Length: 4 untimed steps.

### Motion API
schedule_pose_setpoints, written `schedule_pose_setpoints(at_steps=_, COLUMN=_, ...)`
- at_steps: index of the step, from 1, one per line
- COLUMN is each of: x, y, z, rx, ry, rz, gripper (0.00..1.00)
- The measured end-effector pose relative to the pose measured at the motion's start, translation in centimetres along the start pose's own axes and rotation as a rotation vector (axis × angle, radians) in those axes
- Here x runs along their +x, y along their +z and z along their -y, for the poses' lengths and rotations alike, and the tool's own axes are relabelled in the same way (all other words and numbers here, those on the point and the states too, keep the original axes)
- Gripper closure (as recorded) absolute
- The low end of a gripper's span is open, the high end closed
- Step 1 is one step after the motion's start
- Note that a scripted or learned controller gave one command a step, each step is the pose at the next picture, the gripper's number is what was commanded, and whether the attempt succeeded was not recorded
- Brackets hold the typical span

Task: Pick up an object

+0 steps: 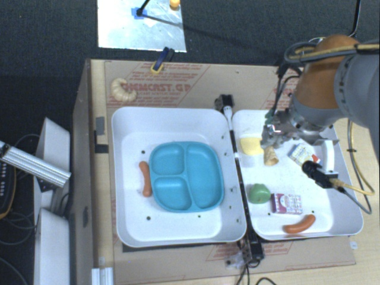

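We count two bins, the left bin (pixel 132 221) and the right bin (pixel 335 211), meeting along a shared middle edge. The left bin holds one blue tray (pixel 185 177) with three compartments and one sausage (pixel 145 179) just beside the tray's left rim. Bare floor runs all round the tray, widest at the front-left corner. The right bin holds six loose things. There is one yellow block (pixel 251 145) near the middle edge, one beige piece (pixel 271 156) just beside it, and one packet (pixel 300 154) further right. One green lump (pixel 258 193) sits close to the middle edge, one carton (pixel 287 203) just right of the lump, and a second sausage (pixel 298 224) near the front wall. The gripper (pixel 274 134) hangs over the far half of the right bin, just behind the beige piece and beside the block. We cannot tell whether it is spread or closed, nor whether it touches anything. The front-right corner of this bin lies open, as does a patch between the piece and the carton.
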<state>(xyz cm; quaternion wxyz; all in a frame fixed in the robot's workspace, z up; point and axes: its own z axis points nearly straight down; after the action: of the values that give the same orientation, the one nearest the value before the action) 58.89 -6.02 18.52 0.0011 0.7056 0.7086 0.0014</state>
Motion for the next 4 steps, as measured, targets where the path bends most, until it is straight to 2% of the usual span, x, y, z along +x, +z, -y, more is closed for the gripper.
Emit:
schedule_pose_setpoints(at_steps=1, x=0.5, y=-4.2, z=4.8, rx=0.002, ry=0.002, rz=0.0, gripper=1.0)
schedule_pose_setpoints(at_steps=2, x=0.5, y=-4.2, z=4.9, rx=0.002, ry=0.002, rz=0.0, gripper=0.0)
schedule_pose_setpoints(at_steps=3, x=-3.1, y=7.6, z=4.1, rx=0.005, ry=0.003, rz=0.0, gripper=0.0)
schedule_pose_setpoints(at_steps=4, x=-5.2, y=10.1, z=-3.0, rx=0.002, ry=0.001, rz=0.001, gripper=0.0)
